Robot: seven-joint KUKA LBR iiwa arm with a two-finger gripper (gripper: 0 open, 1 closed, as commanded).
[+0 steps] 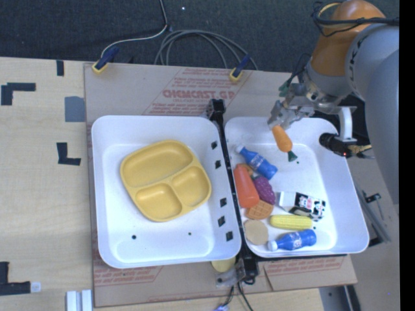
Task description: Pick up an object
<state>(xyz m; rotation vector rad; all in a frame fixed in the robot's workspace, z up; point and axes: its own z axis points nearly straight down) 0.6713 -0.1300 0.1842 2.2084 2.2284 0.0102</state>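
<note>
Carrot: small orange toy with a green stub at its lower end, hanging tilted just under the tool, over the far part of the right bin. Its top end meets the fingertips and appears pinched between them, so the tool reads as clamped on the carrot, fingers nearly together; the blur leaves some doubt. Likely light, stiff moulded plastic, smooth and tapered, so prone to slip or swing if held only by the tip; a hold across the thicker middle would be surer. Not fragile.

Other stock, right bin: blue bottle, orange cylinder, purple piece, corn, second blue bottle, all below the carrot and apart from it.

Left bin: yellow tray.
</note>
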